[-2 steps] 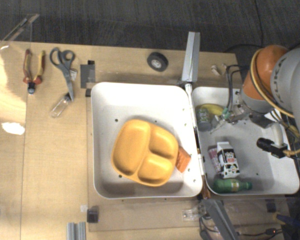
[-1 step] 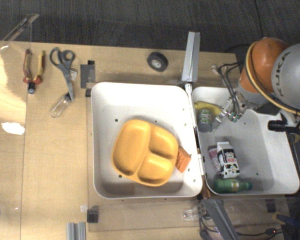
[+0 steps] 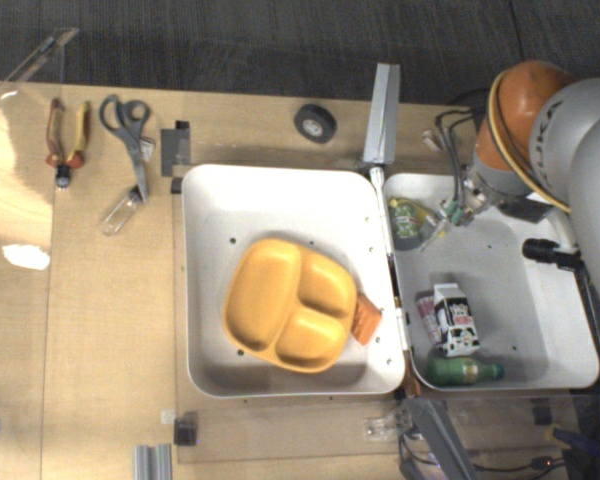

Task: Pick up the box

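Looming closest to the lens, the grey arm (image 3: pixel 580 138) with its orange band hides most of the gripper (image 3: pixel 458 210); whether it is open or closed cannot be told, and it hangs over the right bin's (image 3: pixel 570 368) far left corner beside a round greenish packet (image 3: pixel 408 218). Nearer the front of that bin lies the box (image 3: pixel 454 318), a small printed carton, with a green bottle (image 3: pixel 465 371) just beside it. A glossy yellow divided tray (image 3: pixel 290 303) fills the left bin (image 3: pixel 210 268), an orange object (image 3: pixel 366 320) partly tucked under its edge. Scissors (image 3: pixel 130 133) and pliers (image 3: pixel 65 138) rest on the wooden bench (image 3: pixel 80 348).
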